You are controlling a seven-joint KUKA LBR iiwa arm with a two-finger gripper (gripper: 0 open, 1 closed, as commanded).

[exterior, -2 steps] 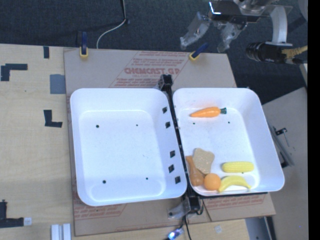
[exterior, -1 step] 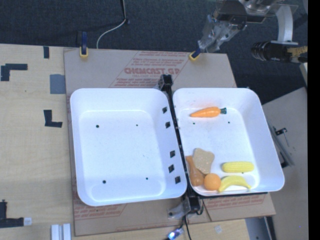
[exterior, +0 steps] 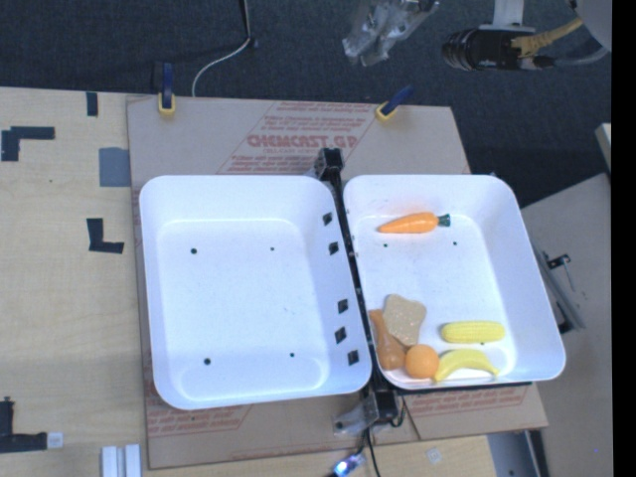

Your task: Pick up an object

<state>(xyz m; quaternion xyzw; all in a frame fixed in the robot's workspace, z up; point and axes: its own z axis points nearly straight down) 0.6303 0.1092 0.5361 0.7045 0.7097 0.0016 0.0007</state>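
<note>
Right bin (exterior: pixel 517 229): white, shallow, holding all loose items.
- Carrot (exterior: pixel 409 224), orange with dark green tip, lying crosswise in far half, well apart from the rest.
- Bread slice (exterior: pixel 403 317), tan, near the left wall, resting partly over a brownish piece (exterior: pixel 387 346) of uncertain kind.
- Orange ball (exterior: pixel 421 362), touching that brownish piece, at near edge.
- Corn cob (exterior: pixel 472 332), yellow, lying crosswise, near-right area.
- Banana (exterior: pixel 465 366), yellow, just nearer than the corn, beside the orange ball.

Left bin (exterior: pixel 159 266): white, with small dark dots on floor.

Gripper (exterior: pixel 376 30): raised high beyond the far edge of the bench, over dark floor, tilted; nothing between the fingers; whether spread or closed, cannot tell, too blurred.

Step in hand, by judgement: pre-approach; no object yet chosen or contacted.

Next move, by judgement: travel nearward over the right bin, then descent onto one item. Carrot likely easiest, lying alone with free space all round; near cluster crowded, risking a nudge to neighbours.
</note>
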